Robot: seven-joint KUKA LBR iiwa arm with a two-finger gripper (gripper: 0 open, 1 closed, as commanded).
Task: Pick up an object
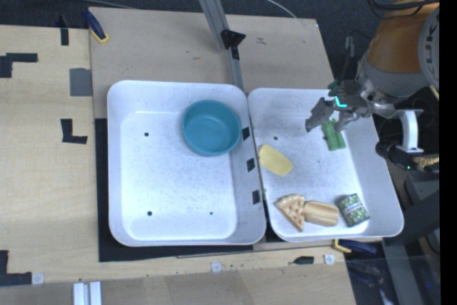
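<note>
Nearest the camera, along the front edge of the right-hand white bin [382, 221]: one wedge of toy pizza [290, 210], one tan bread roll [320, 213] touching it, one small green printed packet [353, 209] just beside. Mid-bin: one pale yellow rounded piece [275, 160]. Left-hand white bin [128, 153]: one round blue plastic bowl [211, 127] near its rear right corner. Grey two-finger gripper [330, 119], raised over the right bin's rear portion, appears closed on one small green cylindrical object [333, 135], which hangs tilted below it, seemingly off the bin floor. Status, judged: grasp apparently made; lift under way; a secure hold remains unconfirmed.
</note>
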